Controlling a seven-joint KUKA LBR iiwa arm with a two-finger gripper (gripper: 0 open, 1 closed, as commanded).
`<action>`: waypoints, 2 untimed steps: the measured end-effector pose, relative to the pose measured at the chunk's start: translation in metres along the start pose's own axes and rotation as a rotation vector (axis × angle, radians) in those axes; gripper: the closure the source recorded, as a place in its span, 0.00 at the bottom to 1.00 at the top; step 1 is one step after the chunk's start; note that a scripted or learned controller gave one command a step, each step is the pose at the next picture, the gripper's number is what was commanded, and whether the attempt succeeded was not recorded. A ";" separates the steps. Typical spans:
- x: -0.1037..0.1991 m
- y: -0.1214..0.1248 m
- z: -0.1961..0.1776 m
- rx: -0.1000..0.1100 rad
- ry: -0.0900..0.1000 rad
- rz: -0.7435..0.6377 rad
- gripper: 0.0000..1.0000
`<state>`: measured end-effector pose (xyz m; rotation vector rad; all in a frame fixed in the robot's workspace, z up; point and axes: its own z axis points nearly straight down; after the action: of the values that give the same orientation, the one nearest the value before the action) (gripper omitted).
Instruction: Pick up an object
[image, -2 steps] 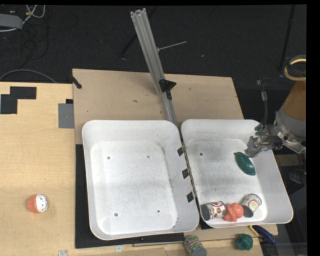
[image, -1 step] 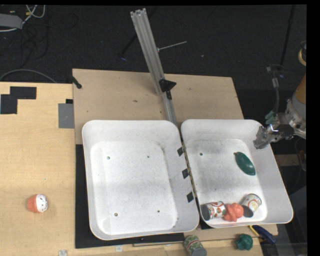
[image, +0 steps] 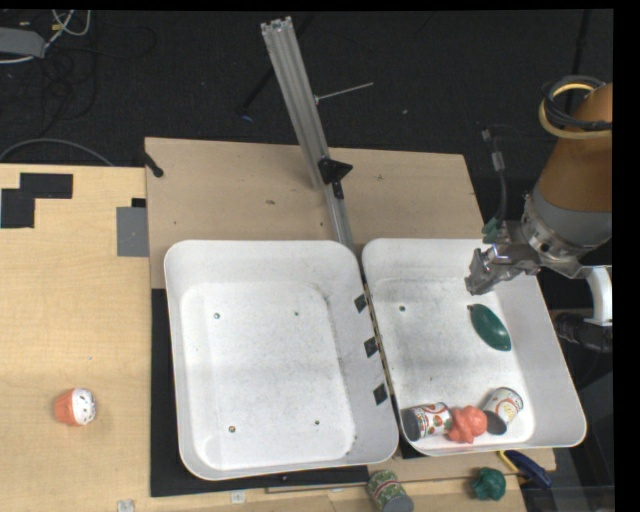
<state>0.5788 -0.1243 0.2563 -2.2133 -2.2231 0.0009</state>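
Down at 6 o'clock in the right bin (image: 560, 400), two cans flank a red toy (image: 464, 424). The green object (image: 491, 327) lies mid-bin; the pincer (image: 484, 276) hovers at its 12 o'clock, can't tell if spread. Best drop straight down, centered.

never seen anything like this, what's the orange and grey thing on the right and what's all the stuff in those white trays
That is a robot arm, grey with an orange band, reaching in from the right. One fixed camera looks down on the bench at a slant. The arm's gripper hangs over the right bin, beside a dark green oval object; nothing is seen held in it. Along that bin's near edge lie a small can, an orange-red lump and another small can. The left bin sits alongside. Outside the bins, an orange-and-white ball rests on the bench.
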 end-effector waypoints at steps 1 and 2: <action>0.049 0.009 -0.004 -0.002 -0.001 0.000 1.00; 0.100 0.017 -0.004 -0.002 -0.001 0.000 1.00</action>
<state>0.5956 -0.0245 0.2608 -2.2152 -2.2246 0.0003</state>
